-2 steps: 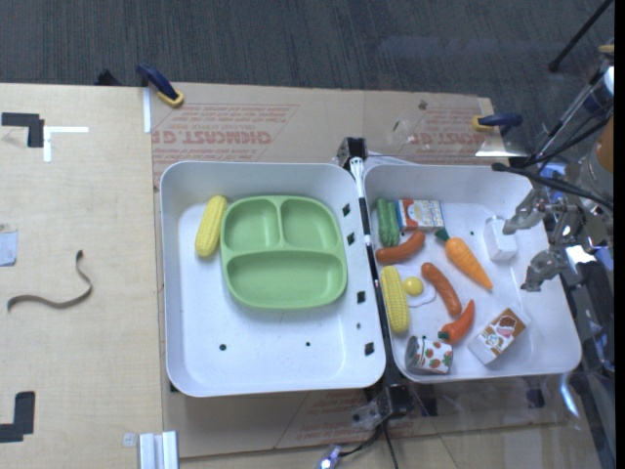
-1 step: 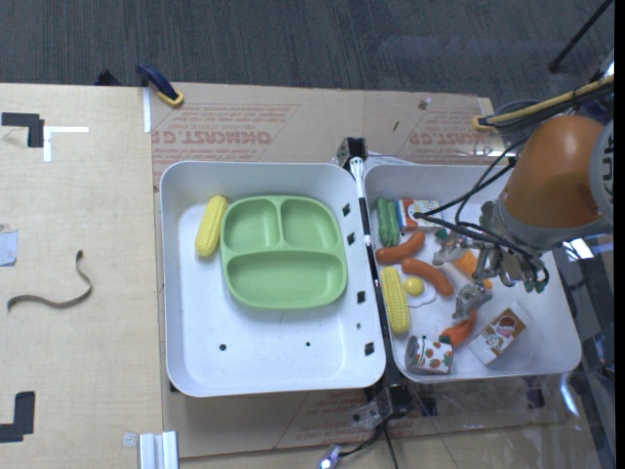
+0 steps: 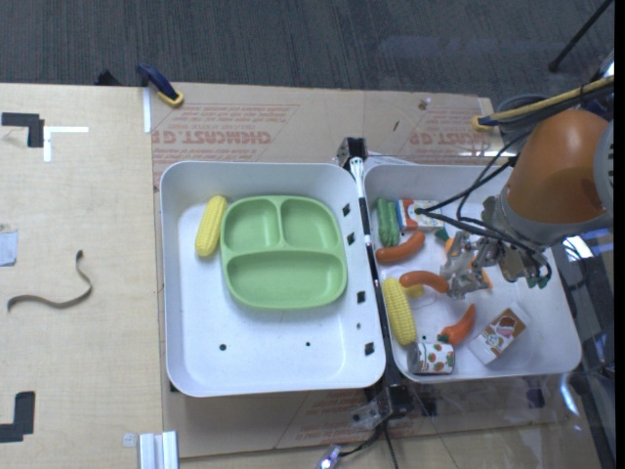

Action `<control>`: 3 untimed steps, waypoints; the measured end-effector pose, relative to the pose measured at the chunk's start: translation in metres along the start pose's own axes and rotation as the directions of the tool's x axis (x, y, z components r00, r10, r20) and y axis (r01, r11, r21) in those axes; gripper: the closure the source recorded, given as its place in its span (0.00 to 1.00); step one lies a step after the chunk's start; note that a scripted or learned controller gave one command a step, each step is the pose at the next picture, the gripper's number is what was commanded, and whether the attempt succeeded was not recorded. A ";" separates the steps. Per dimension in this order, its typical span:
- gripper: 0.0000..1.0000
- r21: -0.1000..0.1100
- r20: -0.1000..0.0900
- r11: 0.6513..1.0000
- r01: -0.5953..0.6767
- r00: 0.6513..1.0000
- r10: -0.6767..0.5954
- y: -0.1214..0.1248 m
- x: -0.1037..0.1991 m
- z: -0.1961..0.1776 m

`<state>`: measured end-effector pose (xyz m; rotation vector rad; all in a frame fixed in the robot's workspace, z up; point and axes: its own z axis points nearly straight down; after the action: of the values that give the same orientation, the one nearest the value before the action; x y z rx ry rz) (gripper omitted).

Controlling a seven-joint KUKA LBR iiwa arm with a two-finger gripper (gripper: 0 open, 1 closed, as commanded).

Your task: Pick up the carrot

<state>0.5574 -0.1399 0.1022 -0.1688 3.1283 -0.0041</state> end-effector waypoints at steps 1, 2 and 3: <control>1.00 0.000 -0.003 0.974 -0.228 0.974 0.228 0.044 -0.057 -0.090; 1.00 -0.003 -0.007 1.000 -0.016 1.000 0.016 0.012 0.023 -0.012; 0.00 -0.003 -0.006 1.000 -0.015 1.000 0.015 0.012 0.023 -0.012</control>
<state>0.5330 -0.1302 0.1141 -0.1454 3.1361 -0.0004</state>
